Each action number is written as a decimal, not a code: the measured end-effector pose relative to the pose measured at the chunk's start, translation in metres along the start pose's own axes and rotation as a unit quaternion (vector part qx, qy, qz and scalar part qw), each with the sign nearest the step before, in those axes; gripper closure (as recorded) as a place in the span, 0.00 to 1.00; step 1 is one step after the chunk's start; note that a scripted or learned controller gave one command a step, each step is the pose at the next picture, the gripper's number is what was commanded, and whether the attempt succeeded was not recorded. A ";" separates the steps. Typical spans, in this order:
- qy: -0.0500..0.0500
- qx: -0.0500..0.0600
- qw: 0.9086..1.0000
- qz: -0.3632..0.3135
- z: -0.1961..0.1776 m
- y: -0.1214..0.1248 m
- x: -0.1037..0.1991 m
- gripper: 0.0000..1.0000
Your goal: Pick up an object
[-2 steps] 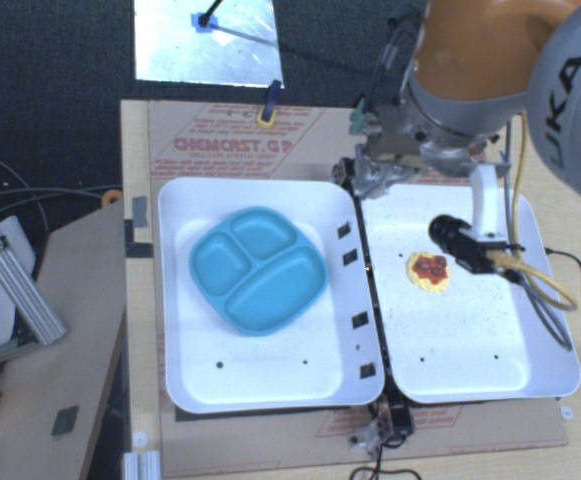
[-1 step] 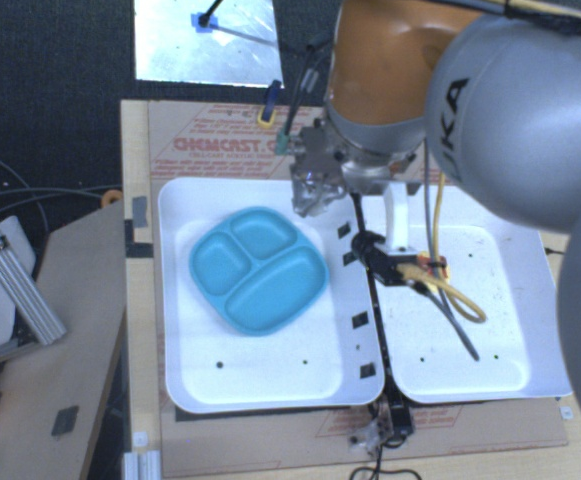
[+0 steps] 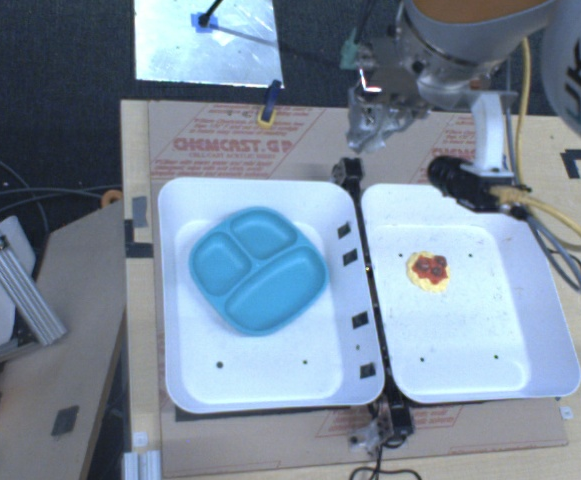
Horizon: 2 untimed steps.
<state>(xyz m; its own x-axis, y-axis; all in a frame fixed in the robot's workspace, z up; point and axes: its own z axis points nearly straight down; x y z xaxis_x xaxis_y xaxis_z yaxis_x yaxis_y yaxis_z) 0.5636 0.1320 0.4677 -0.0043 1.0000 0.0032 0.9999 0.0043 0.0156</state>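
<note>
Pizza (image 3: 429,271), a small toy piece with a yellow base and red topping, lies flat on the floor of the right bin (image 3: 530,368), in its upper half and somewhat nearer the bin's left wall than its right. Nothing touches it.

To the left, the other bin (image 3: 185,368) carries a blue divided plate (image 3: 258,269), three compartments showing, resting flat and turned at a slant; it sits in the upper-middle of that bin, with bare white floor along the bin's near edge. The two bins meet along a dark hinge-like strip (image 3: 358,283) with black clips.

The arm (image 3: 470,18) enters at the top right corner of the bench (image 3: 230,138), its orange band uppermost and the grey wrist below it. It hangs above the far edge of the bins, roughly over the top end of the seam between them. The gripper (image 3: 375,128) points down toward the bench's brown surface just beyond the bins' far rims, well apart from the pizza and the plate. Its metal end is small and blurred, so whether it is open or closed cannot be told; nothing is visibly held. A yellow cable (image 3: 545,218) trails from the arm across the right bin's upper right corner.
</note>
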 end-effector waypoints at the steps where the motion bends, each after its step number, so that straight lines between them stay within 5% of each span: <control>1: -0.001 0.010 1.000 -0.003 0.075 -0.029 0.080 1.00; 2: 0.000 0.000 1.000 0.004 -0.035 -0.046 0.008 1.00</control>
<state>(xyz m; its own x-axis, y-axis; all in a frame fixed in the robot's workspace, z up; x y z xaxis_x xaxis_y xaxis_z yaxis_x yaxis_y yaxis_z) 0.5169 0.1398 0.5023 0.0045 1.0000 0.0041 0.9999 -0.0045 0.0147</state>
